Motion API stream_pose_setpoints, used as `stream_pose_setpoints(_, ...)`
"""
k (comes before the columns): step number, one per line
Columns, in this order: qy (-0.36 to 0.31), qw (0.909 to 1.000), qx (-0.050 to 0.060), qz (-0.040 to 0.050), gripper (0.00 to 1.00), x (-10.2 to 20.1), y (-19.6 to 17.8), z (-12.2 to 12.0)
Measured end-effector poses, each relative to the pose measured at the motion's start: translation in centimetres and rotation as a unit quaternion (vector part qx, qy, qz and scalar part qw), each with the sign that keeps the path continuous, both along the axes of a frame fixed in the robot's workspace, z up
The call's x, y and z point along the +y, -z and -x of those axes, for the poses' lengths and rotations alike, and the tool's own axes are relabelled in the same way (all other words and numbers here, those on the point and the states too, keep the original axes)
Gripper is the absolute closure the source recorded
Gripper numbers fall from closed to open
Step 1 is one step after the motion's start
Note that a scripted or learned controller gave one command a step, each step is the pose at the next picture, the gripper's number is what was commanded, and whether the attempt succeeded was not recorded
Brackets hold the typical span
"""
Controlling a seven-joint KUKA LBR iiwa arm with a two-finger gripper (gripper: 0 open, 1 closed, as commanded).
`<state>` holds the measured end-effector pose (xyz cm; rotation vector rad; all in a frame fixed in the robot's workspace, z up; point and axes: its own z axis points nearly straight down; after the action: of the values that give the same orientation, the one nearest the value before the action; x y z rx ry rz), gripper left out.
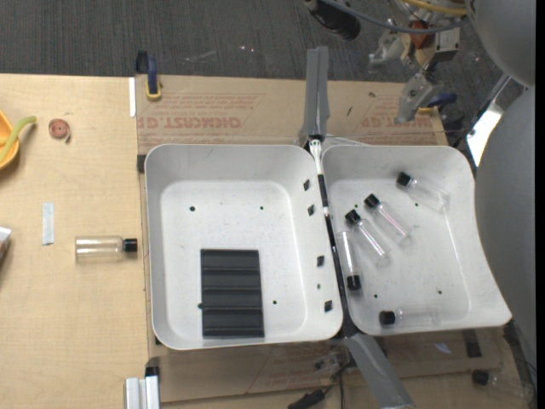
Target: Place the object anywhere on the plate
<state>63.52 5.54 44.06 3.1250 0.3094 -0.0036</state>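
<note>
Cables and fittings are crowding the end effector at the upper right, so I cannot tell its state. Clear vials are lying in the right bin; the dark ridged plate is sitting lower in the left bin. Judging by this, picking is pending: descending onto a vial comes next.

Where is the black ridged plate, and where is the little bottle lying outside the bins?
black ridged plate [231, 294], camera view, middle of its ribbed top.
little bottle [100, 246], camera view, middle of its clear body.
</note>
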Motion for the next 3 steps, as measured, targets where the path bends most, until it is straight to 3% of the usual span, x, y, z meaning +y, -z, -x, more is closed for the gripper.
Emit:
stream_pose_setpoints(1, -0.05, 0.9988, 0.002, 0.0001, 0.0, -11.7, 0.1, 1.4)
stream_pose_setpoints(2, -0.093, 0.9956, 0.002, -0.0007, 0.0, -22.7, 0.0, 10.7)
stream_pose_setpoints(3, -0.003, 1.0, 0.002, 0.0002, 0.0, -17.3, 2.5, 5.1)
